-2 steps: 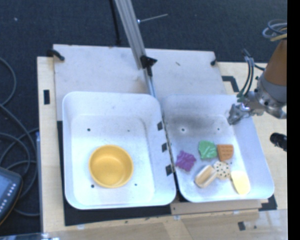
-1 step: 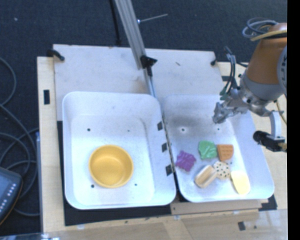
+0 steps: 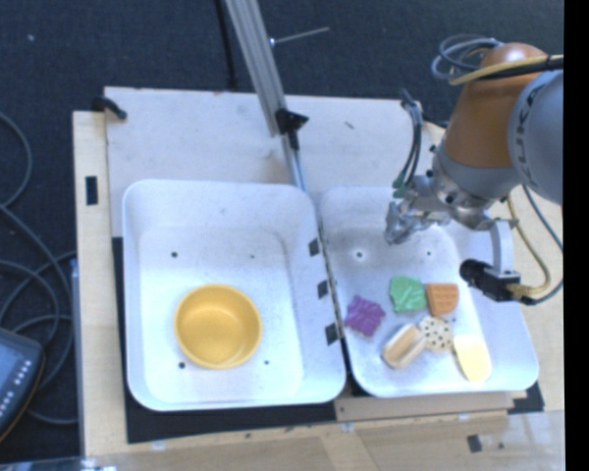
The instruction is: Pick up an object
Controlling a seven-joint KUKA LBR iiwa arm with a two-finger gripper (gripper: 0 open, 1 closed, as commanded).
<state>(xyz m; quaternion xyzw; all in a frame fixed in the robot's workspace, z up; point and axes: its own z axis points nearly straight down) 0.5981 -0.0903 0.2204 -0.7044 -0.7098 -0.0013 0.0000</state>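
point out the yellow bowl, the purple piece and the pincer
yellow bowl (image 3: pixel 218 326): camera view, on the middle of its inside, in the left bin
purple piece (image 3: pixel 364 314): camera view, on its top face, in the right bin
pincer (image 3: pixel 402 227): camera view, at its tips, over the right bin's far end

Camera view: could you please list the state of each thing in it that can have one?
Gripper: above the right bin's far part, holding nothing visible.
Yellow bowl: upright, in the left bin.
Green piece: lying in the right bin, against the orange piece.
Purple piece: lying apart.
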